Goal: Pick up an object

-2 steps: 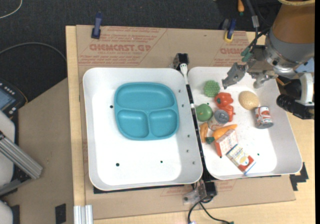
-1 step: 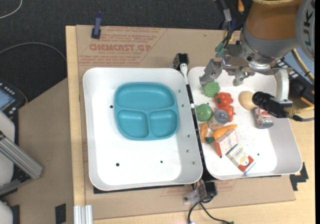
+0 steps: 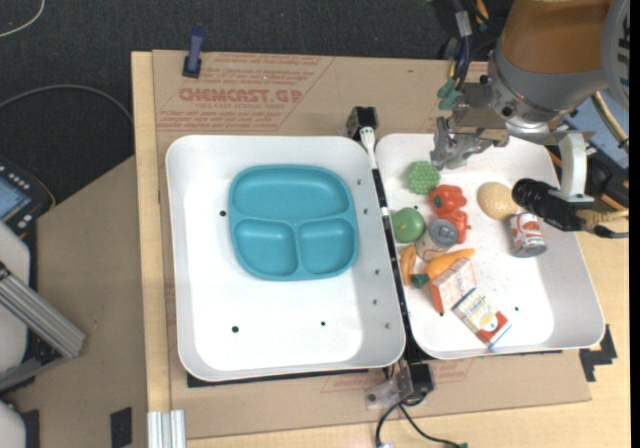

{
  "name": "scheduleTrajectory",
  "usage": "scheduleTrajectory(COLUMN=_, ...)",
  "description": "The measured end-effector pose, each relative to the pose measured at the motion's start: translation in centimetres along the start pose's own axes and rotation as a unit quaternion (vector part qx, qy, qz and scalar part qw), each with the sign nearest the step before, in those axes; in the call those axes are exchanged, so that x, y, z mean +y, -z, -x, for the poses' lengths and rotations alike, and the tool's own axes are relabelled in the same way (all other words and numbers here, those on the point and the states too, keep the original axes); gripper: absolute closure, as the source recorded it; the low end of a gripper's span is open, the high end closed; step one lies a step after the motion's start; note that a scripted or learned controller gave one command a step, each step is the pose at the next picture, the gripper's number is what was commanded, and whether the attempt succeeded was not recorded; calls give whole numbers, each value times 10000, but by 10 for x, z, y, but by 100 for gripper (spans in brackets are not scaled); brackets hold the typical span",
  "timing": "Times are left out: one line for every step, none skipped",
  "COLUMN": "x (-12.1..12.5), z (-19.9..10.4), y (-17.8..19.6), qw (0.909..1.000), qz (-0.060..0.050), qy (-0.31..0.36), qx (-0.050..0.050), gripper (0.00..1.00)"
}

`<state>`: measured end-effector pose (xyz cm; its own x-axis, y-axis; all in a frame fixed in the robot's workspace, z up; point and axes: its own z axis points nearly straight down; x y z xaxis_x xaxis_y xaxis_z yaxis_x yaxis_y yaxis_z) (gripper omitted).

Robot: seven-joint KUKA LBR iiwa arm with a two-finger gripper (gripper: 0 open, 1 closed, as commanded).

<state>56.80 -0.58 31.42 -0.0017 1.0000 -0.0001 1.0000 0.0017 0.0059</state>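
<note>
Camera view, looking down at a slant on the table (image 3: 250,76), which carries two white bins side by side. The left bin (image 3: 190,266) holds a teal divided tray (image 3: 292,220). The right bin (image 3: 560,306) holds a loose cluster of small things, and you may take any of them as the object to pick up.

The gripper (image 3: 452,154) hangs over the right bin's 11 o'clock corner, at the end of the grey arm (image 3: 545,46) with its orange band. Whether it is parted or closed cannot be told from this angle, and nothing is seen held in it.

Just beside the gripper, toward 7 o'clock, lies a green bumpy ball (image 3: 423,176). Below it sit a red pepper-like toy (image 3: 448,199), a green apple (image 3: 407,224) against the bin's left wall, and a small grey can (image 3: 443,231). Toward 3 o'clock lie a tan potato shape (image 3: 494,199) and a red-and-white can (image 3: 527,234). Toward 6 o'clock an orange carrot (image 3: 447,261) rests on a small printed carton (image 3: 466,302).

Expect three hazards, judged from this layout. The ball, being round, may roll away from a glancing contact. The pieces lie touching or nearly so, so a descent may strike two at once and close on neither. A target close to the bin's wall may leave too little room on that side.
</note>
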Motion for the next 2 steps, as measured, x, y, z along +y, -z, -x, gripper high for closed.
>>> scheduleTrajectory(x=-28, z=-34, y=90, qw=10000, qz=31, qy=17, qx=12, gripper=100)
scheduleTrajectory(x=-48, z=-67, y=101, qw=10000, qz=-6, qy=11, qx=5, gripper=100)
